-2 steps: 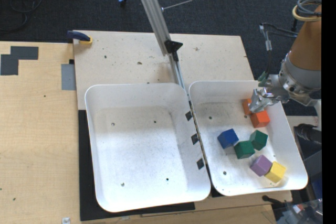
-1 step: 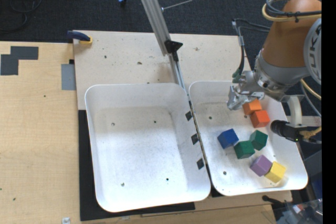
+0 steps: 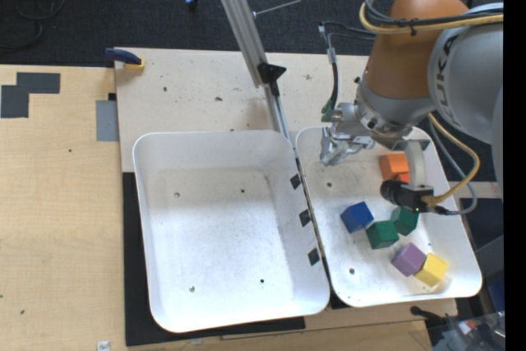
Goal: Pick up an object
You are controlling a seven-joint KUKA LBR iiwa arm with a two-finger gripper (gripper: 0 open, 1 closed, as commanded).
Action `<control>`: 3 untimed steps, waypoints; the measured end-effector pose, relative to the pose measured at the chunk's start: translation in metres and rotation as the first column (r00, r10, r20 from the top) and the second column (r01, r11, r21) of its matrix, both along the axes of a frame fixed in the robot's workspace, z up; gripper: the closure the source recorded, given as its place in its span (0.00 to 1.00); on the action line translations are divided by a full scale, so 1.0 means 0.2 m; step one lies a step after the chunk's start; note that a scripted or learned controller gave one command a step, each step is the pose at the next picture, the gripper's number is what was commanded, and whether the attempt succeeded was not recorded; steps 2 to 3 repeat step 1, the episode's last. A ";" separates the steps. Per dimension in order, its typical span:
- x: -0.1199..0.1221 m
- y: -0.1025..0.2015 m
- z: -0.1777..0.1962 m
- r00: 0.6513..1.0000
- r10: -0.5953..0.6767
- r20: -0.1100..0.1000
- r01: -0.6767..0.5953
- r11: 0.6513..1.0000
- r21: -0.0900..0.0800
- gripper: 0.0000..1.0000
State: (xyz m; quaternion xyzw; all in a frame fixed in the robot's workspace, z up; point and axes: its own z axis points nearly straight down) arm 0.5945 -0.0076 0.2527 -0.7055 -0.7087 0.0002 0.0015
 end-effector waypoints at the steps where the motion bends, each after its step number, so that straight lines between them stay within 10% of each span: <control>1: 0.08 0.30 -0.06 1.000 0.000 0.000 0.000 1.000 0.000 1.00; 3: 0.08 0.30 -0.06 1.000 0.000 0.000 0.000 1.000 0.000 1.00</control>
